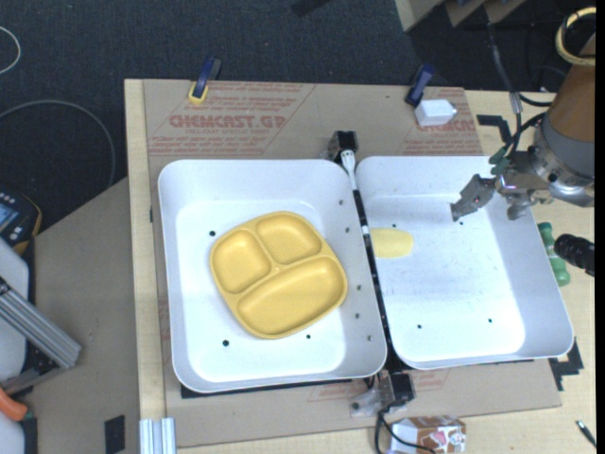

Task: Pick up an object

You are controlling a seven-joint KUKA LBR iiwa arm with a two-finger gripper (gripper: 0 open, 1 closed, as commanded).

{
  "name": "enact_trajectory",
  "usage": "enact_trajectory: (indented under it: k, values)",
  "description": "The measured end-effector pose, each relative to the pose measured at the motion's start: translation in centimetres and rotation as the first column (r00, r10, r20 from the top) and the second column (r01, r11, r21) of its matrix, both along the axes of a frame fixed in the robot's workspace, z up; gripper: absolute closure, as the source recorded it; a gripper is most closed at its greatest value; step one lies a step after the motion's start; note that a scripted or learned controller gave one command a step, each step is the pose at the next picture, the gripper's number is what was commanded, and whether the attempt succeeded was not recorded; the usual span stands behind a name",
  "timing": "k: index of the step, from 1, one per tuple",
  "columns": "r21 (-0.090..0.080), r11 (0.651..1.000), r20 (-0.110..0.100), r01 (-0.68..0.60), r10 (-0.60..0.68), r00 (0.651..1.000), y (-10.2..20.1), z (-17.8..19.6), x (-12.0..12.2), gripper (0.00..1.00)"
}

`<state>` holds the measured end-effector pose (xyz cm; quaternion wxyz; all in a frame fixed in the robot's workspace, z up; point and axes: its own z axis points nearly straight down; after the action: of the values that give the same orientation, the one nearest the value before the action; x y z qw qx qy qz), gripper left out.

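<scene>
Left bin holds a yellow divided plate. Right bin holds a small pale yellow piece against its left wall. My tool hangs over that bin's upper right, open and gripping nothing. The piece lies well apart, leftward and slightly lower, long axis roughly left-right.

A big yellow plate with three sections lies in the left bin. A small yellow piece lies in the right bin, close to its left wall. The gripper hangs over the right bin's far right side, with nothing between its fingers.
</scene>
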<state>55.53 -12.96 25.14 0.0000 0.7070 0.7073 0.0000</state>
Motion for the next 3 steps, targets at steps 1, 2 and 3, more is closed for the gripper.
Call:
enact_trajectory:
  k: [1, 2, 3]
  values:
    - [0.0, 1.0, 0.004, -0.005, 0.005, 1.0, 5.0, 9.1, -5.2, 0.0]
    - [0.001, 1.0, 0.009, -0.007, 0.007, 1.0, 14.9, 20.6, -7.6, 0.0]
    - [-0.001, 1.0, 0.005, -0.002, 0.002, 1.0, 14.6, 21.3, -7.5, 1.0]
